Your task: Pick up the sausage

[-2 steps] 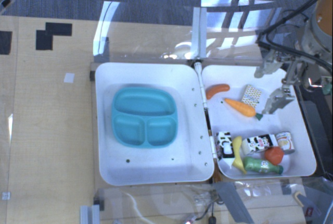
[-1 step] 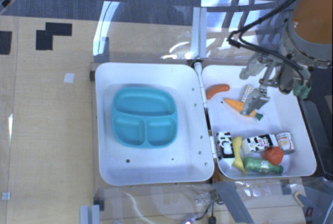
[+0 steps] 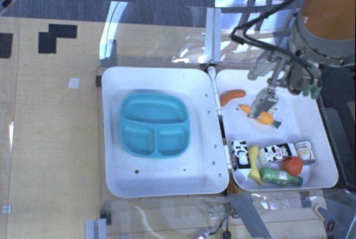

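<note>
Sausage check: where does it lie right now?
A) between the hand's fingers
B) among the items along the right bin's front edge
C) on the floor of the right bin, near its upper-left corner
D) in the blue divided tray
C: the sausage lies on the right bin's floor beside the divider, apart from the hand, which is over the carrot.

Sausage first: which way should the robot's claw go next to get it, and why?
Probably a short move to the view's left and a bit up. The gripper sits low in the right bin, right at the carrot, while the sausage lies apart from it, nearer the wall between the bins. It should line up over the sausage before going down.
</note>
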Action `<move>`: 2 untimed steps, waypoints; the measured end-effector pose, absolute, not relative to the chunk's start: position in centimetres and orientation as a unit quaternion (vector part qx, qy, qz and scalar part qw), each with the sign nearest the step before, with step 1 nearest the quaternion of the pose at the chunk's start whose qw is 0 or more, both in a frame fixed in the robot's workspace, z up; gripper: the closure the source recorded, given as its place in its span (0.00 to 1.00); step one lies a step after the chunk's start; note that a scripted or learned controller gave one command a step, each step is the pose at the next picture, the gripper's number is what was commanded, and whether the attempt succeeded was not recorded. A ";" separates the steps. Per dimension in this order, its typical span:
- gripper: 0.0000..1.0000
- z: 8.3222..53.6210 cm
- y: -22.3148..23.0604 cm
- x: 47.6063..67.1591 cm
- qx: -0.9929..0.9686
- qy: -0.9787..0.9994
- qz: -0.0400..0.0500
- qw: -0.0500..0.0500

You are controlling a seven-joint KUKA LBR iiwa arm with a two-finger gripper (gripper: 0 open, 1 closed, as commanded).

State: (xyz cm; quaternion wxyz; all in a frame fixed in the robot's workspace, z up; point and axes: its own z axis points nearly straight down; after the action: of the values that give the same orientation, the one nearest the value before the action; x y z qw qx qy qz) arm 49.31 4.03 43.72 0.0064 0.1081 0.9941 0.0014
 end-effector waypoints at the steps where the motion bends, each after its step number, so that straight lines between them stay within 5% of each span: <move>1: 0.00 43.8 1.2 48.9 0.016 1.000 0.000 0.007; 2: 1.00 45.1 1.3 49.1 0.015 1.000 0.001 0.014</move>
State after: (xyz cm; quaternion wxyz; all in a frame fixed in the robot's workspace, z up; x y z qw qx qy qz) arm 49.10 1.33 45.10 0.0139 0.0152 0.9998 0.0011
